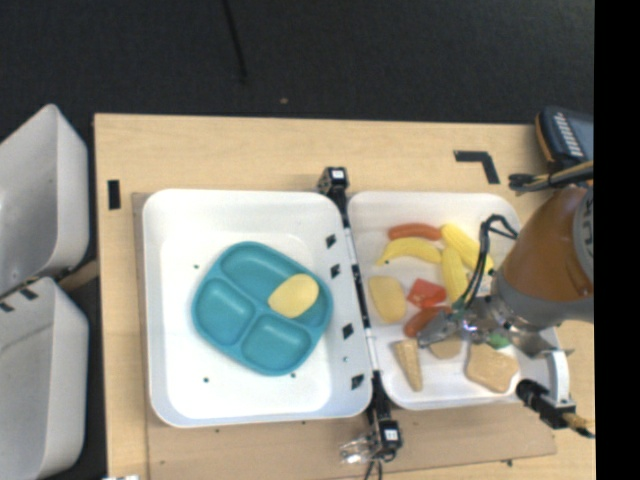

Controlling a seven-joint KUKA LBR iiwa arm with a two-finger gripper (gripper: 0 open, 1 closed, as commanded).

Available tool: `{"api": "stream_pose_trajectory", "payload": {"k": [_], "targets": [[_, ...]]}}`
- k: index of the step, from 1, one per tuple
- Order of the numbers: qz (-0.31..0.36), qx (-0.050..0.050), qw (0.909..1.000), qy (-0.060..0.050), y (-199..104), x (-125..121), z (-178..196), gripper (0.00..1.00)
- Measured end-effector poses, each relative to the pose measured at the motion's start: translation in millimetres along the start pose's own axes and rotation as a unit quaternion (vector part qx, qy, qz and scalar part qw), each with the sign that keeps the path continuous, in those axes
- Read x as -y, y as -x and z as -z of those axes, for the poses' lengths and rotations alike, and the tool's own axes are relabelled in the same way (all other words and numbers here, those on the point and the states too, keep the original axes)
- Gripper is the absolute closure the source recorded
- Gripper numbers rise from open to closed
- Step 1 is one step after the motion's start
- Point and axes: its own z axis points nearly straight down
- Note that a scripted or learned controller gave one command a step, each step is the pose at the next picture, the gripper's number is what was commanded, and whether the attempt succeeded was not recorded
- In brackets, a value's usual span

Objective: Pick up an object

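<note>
While the arm [545, 253] is reaching in from the right, its gripper [447, 330] is hanging low over the right bin [500, 208], among the play-food pieces. The fingertips are sitting close to a small tan piece [443, 349] and just below a red piece [426, 293] — whether the gripper is spread, pressed together or pinching something I cannot tell; the tips are blurring into the clutter.

Candidate objects are all lying loose in the right bin, presumably dumped as a pick pool: a yellow banana [410, 254], a red-orange sausage shape [414, 232], a yellow corn-like piece [459, 238], a pale yellow block [386, 298], a tan wedge [408, 365] and a toast-like slice [490, 371]. They are lying near one another, several touching, so a clean single grasp is looking awkward — my judgement only.

The left bin [165, 268] is holding a blue divided plate [240, 318], with a yellow round piece [294, 296] resting in its upper right compartment, partly over the dividing ridge. That layout is suggesting the plate serves as a drop target, though the task names only a pick.

Both bins are sitting side by side on a wooden bench [250, 148], joined along the middle by black clips [333, 179] — likely keeping them registered for the camera.

No readable writing, brand or label is showing anywhere; black corner marks [478, 163] on the bench are carrying no text.
</note>
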Motion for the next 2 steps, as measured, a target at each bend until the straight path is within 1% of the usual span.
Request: {"api": "stream_pose_trajectory", "payload": {"k": [1, 2], "targets": [[-0.004, -0.001, 1.0000, 0.000, 1, 0, 10, 1.00], [-0.002, -0.001, 1.0000, 0.000, 4, 1, 53, 1.00]]}}
